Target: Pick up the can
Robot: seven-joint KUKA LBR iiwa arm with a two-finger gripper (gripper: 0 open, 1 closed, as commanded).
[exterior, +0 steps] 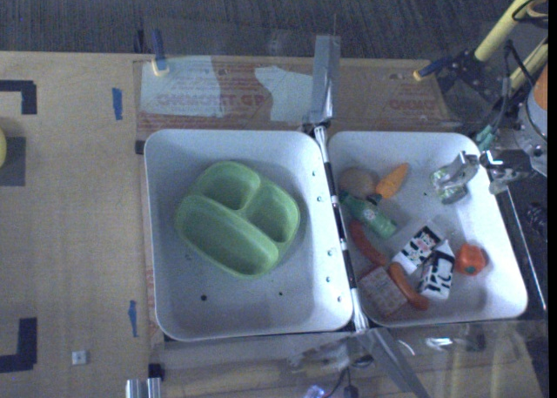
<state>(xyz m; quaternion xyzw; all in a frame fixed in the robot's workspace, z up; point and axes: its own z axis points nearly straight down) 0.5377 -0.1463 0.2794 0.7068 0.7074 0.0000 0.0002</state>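
A short pinkish-tan can (381, 290) lies in the right bin (509, 300), near its front left corner. A red sausage-like piece (407, 286) touches its right side. My gripper (452, 180) hangs over the back right part of the same bin, well apart from the can. Its pale metallic fingers stand open with nothing between them. The grey arm comes in from the right edge behind the gripper.
The right bin also holds a carrot (392, 180), a brown lump (356, 182), a green bottle (369, 216), two black-and-white cartons (426, 259) and an orange toy (471, 259). A green divided plate (238, 218) lies in the left bin (174, 300).
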